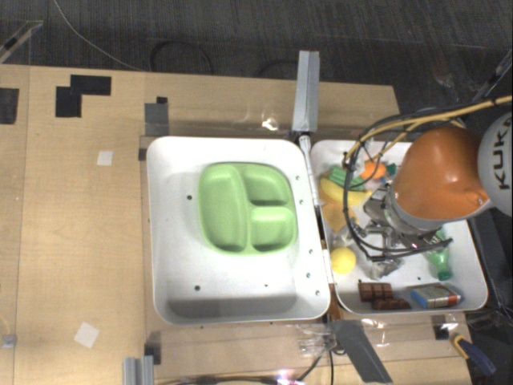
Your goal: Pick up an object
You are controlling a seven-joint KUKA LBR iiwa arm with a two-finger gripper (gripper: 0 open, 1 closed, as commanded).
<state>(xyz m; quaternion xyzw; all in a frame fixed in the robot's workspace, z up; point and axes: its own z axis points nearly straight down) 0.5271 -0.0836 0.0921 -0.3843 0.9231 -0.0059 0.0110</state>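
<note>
Two white bins are seen on the counter (72, 239): the left bin (172, 215) holds one green divided tray (244, 207), while the right bin (473, 283) holds a yellow ball (343, 260), brown blocks (381, 293) and perhaps a small box (435, 297). The arm (441, 175) is lowered over the right bin, hiding the jaws, so their state cannot be told.

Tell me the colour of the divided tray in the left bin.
Light green; the divided tray shows plainly in the camera view.

Pale green divided tray (244, 207) sits in the white left bin (172, 239). Right bin (473, 283) has a yellow ball (343, 260), brown blocks (377, 293), and a blue-and-grey box (434, 297). Arm's band (441, 175) is orange.
</note>
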